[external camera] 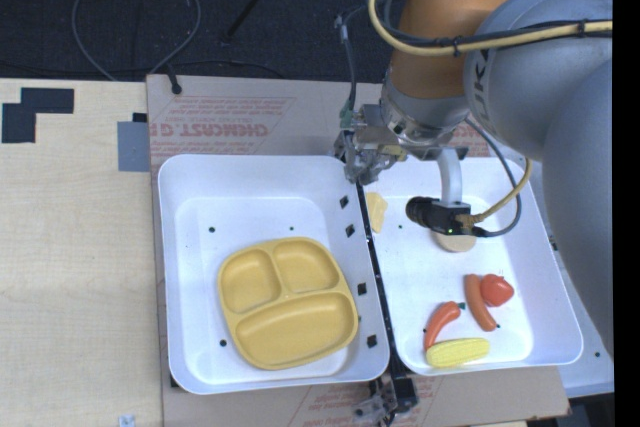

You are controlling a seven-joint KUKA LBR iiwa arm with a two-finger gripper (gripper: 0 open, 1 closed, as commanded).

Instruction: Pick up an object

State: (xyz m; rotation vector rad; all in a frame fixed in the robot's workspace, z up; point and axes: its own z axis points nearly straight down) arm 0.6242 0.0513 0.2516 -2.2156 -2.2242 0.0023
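Nearest the camera, at the lower right of the frame, a yellow corn cob [458,351] is lying along the front of the right-hand bin [420,275]. A red-orange chili pepper [443,319] is leaning just above it, close to touching it. Beside the pepper, an orange carrot-like stick [478,305] is lying at a slant, and a red tomato [497,289] is sitting against its upper end. These four are crowding the bin's front right part.

In the left-hand bin [195,235], a yellow divided plate [288,301] is taking up most of the floor, its edge coming near the raised rims where the two bins meet.

Further back in the right-hand bin, a round beige piece [455,242] is lying partly covered by robot hardware. A pale yellow wedge [375,210] is resting against the bin's upper left wall.

The jaws are hanging just above that wedge, over the far end of the joined rims, near the centre of the frame. Whether they are released or clenched cannot be told from this angle. The grey arm [545,85] is filling the upper right of the frame, with its orange band [450,0] above the wrist.

Under both bins a cardboard sheet [230,120] is lying on the pale counter [70,255], and cables [135,15] are looping across the dark floor at the top.
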